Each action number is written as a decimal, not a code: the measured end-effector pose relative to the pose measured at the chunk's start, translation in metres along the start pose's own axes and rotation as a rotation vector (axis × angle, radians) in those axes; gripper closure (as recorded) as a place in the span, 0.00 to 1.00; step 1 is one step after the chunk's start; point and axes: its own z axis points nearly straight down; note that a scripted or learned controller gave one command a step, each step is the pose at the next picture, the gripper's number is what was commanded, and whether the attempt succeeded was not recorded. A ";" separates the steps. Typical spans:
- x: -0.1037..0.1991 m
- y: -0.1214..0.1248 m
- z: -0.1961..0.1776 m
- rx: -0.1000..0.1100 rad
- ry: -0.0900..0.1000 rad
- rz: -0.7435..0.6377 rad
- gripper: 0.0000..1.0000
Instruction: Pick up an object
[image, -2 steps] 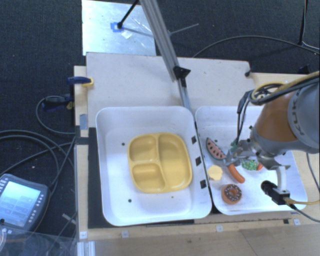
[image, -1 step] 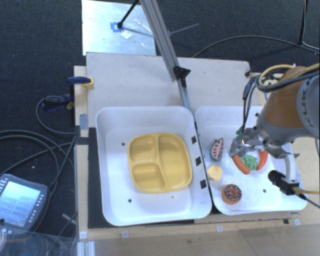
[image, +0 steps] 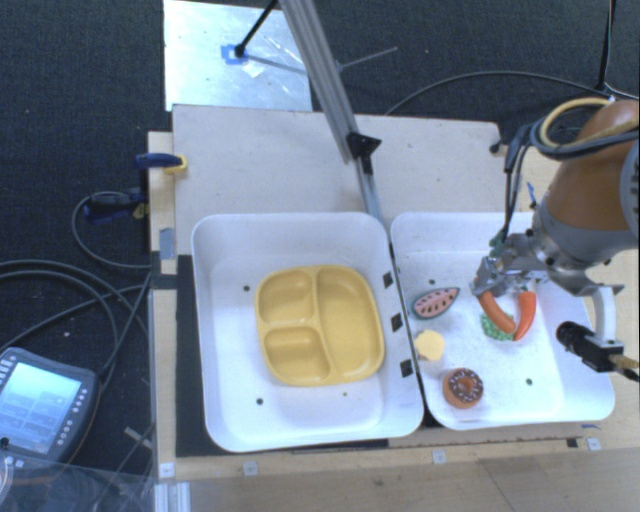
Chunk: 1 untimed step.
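Carrot (image: 497, 311): an orange toy piece with a red chilli (image: 526, 308) beside it and a green bit under both, lying in the right bin (image: 590, 400), upper right part. We note the gripper (image: 503, 287) sits directly over this cluster, its metal body covering the carrot's upper end. The carrot's long axis runs on a diagonal, from upper left down to lower right; the chilli lies nearly upright alongside it. We cannot tell how the jaws stand, since the wrist hides them from above. We judge the target is straight below, so the coming move is a vertical one. Other candidates, watermelon slice (image: 436, 301), yellow piece (image: 430, 345), doughnut (image: 463, 387), lie further left. The yellow tray (image: 320, 325) occupies the left bin (image: 225, 400).
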 end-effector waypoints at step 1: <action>0.054 0.016 0.007 0.005 0.003 -0.006 1.00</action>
